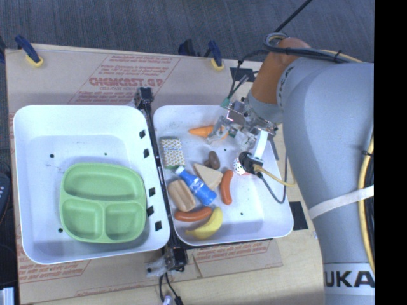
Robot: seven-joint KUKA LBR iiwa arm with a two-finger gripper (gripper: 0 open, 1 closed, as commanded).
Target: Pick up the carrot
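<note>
Camera view: carrot (201,131) just left of claw (224,132), touching it; claw state indiscernible; brown piece (213,160) below carrot.

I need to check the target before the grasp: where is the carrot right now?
The carrot lies in the right bin, near its far wall, just left of the gripper.

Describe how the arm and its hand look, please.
The arm is thick, rounded and grey, with an orange band above the wrist. White letters "UKA" mark its base. The hand is small, of bare metal, with black and yellow cables beside it.
</note>
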